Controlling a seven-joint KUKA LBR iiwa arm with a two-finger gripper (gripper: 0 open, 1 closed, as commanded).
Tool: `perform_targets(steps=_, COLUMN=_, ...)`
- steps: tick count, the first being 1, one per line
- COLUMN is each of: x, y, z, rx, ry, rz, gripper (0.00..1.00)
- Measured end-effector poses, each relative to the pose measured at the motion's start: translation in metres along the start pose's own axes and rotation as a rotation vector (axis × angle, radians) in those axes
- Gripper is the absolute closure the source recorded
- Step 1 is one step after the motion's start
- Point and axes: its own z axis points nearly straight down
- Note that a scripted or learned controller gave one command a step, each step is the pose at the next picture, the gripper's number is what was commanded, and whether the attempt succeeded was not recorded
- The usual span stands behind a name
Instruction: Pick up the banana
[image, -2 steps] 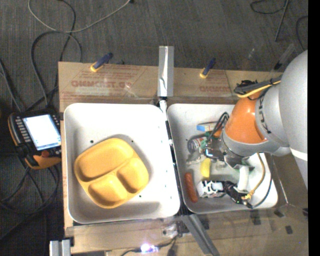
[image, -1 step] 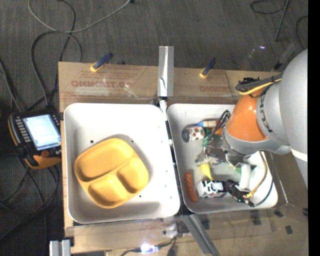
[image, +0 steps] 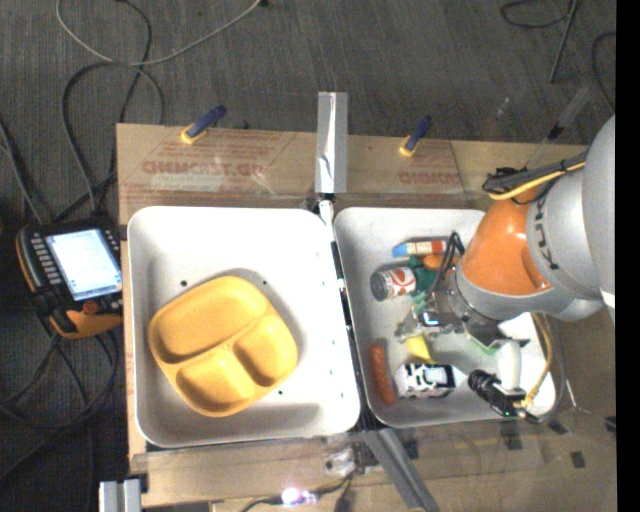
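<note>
Two shallow white bins sit side by side on the brown tabletop (image: 250, 170). The tool (image: 432, 322) hangs low over the right bin (image: 365, 235), near its middle, at the end of the grey arm with its orange band (image: 505, 258). From this angle I cannot tell whether the tool is open or closed, or whether it has hold of anything.

The yellow banana (image: 418, 348) lies just below the tool in the view, slightly to its left. Only a small yellow part shows beside the tool's body, and I cannot tell whether the two touch. Further below the tool sits a black-and-white printed carton (image: 428, 379). Lower left of the tool, a reddish-brown sausage-shaped piece (image: 380, 368) lies along the bin's left wall.

Up and to the left of the tool, a red-and-silver drink can (image: 393, 283) lies on its side, and a small green item (image: 425, 292) shows between the can and the tool. Above the tool, toward the far wall, lies a slim tube with red, white and blue sections (image: 425, 247), with a small orange thing (image: 431, 262) just under it.

Well to the tool's left, the left bin (image: 180, 235) holds a yellow plastic divided plate (image: 225, 343) with three compartments.
</note>
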Motion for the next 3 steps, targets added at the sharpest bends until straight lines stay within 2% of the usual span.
perform_targets(steps=1, x=0.000, y=-0.001, z=0.001, rx=0.003, ry=-0.001, rz=0.000, gripper=0.00)
perform_targets(steps=2, x=0.000, y=-0.001, z=-0.008, rx=0.004, ry=-0.001, rz=-0.001, gripper=1.00)
perform_targets(steps=3, x=0.022, y=0.037, z=-0.092, rx=0.018, ry=-0.003, rz=0.011, gripper=1.00)
